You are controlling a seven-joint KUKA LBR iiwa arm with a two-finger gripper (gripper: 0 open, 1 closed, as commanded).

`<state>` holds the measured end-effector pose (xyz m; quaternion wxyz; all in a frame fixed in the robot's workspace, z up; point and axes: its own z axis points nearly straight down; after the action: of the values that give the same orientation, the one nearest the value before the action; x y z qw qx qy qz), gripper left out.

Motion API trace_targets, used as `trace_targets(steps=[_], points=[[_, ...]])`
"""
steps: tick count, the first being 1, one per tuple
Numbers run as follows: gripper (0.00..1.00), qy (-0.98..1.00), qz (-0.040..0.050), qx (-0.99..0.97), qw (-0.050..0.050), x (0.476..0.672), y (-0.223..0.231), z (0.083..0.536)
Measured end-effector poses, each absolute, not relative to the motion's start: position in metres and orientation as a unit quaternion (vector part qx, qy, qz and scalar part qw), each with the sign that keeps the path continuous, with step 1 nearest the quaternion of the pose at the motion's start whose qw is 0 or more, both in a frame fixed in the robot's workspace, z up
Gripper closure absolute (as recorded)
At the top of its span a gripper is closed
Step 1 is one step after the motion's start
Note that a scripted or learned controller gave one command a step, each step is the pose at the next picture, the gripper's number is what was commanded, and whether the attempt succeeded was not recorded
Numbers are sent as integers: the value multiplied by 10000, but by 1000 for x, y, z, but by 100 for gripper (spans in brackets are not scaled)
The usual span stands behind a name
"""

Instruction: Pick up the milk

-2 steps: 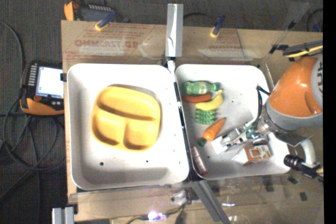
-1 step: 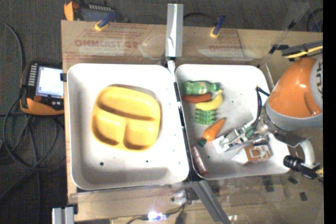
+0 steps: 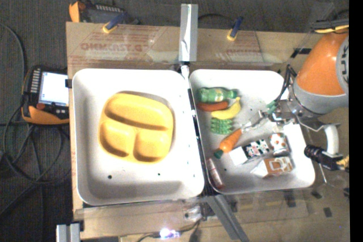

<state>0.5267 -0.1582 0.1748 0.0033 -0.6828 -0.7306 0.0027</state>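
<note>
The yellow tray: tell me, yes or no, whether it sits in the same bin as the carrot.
No. The yellow tray lies in the left bin, while the carrot lies in the right bin.

The arm reached in from the right, its orange band uppermost and its grey wrist angled down, with the gripper low at its end.

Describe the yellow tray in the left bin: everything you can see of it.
The yellow tray looks like smooth moulded plastic, a rounded square with three recessed compartments: one long section across its far side and two smaller ones side by side nearer the camera. It lies flat, slightly rotated, near the middle of the left bin, resting on the bin's floor. Nothing sits in its compartments, and no other object touches it.
</note>
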Motion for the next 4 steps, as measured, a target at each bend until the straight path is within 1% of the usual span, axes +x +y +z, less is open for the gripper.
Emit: trace_targets(steps=[1, 2, 3, 4], points=[[0, -7309, -64, -6824, 28, 496, -175, 98], [0, -8015, -8, -5978, -113, 490, -162, 90], [0, -8016, -9, -5977, -112, 490, -162, 90], [0, -8509, -70, -5252, 83, 504, -189, 86]])
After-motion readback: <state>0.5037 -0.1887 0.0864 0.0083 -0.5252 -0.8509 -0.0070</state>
